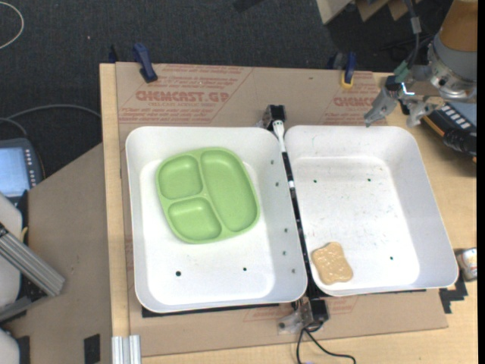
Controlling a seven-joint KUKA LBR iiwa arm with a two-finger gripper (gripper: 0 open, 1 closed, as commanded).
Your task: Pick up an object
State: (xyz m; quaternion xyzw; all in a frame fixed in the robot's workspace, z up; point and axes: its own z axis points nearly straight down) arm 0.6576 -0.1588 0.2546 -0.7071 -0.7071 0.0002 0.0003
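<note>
Two white bins (356,279) sit on a brown board (189,89) over dark carpet (151,14); gripper (394,101) fingers apart.

The arm (461,29) is cut off by the top and right edges, so just its wrist end shows. The gripper (395,101) is small and blurred, perhaps above the right bin's (424,203) far corner. At the left edge, a screen (11,169) is cut off.

Gripper (395,103) at upper right, two grey fingers (377,109) splayed apart, nothing between. Wrist behind it, angled up toward right edge.
</note>
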